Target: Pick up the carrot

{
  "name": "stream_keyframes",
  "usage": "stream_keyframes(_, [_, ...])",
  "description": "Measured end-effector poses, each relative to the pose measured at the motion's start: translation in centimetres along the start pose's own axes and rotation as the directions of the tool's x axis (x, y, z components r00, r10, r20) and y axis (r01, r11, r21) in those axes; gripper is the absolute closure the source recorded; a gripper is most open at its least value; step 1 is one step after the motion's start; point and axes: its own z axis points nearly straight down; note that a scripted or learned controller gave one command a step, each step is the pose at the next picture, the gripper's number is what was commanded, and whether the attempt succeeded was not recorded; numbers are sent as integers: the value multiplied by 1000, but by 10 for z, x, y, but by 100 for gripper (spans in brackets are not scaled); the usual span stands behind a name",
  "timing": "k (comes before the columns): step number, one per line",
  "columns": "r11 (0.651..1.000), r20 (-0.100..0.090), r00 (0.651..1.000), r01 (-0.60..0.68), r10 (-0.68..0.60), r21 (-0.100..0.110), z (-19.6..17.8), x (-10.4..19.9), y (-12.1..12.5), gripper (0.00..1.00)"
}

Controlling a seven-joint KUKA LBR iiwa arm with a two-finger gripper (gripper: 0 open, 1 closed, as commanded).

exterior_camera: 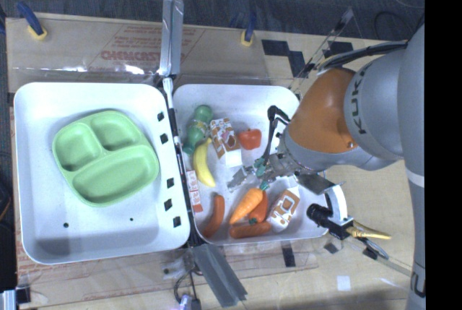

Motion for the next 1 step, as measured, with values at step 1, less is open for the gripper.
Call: stream_keyframes(1, [983, 0, 983, 184, -184, -4, 38, -30, -29, 0])
